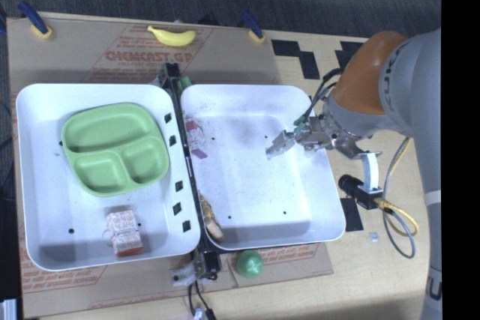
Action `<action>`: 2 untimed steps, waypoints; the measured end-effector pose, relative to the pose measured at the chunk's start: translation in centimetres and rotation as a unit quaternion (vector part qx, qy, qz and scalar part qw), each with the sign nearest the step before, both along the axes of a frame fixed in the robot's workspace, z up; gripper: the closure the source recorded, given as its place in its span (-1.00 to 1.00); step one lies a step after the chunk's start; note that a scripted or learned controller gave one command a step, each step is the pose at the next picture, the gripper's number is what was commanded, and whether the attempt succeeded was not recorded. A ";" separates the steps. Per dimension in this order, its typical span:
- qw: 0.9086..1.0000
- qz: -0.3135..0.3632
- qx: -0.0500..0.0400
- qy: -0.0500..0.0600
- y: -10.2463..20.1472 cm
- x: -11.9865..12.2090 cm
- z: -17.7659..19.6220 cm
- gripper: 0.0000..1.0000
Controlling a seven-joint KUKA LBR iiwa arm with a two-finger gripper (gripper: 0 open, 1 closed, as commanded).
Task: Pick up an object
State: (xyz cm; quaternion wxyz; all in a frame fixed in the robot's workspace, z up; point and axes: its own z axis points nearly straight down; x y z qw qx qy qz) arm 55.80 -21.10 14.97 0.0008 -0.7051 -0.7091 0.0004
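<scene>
Small green ball (250,264) on cardboard below right white bin (247,225). Two-finger gripper (279,148) over right bin, finger state unclear. Green divided plastic tray (115,146) in left bin (34,161).

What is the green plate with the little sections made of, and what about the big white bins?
The green plate looks like smooth molded plastic: one even pale green colour, rounded edges, soft matte surface. The white bins also look like plastic, with rounded corners and a slightly shiny rim, though thin painted metal can't be ruled out. They sit on what looks like brown printed cardboard.
</scene>
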 end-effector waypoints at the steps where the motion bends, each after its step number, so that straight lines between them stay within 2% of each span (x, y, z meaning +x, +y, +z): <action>1: 1.000 -0.001 0.000 -0.001 0.0 5.2 0.4 -1.00; 2: 1.000 0.000 0.000 0.002 0.0 -6.5 -1.9 -1.00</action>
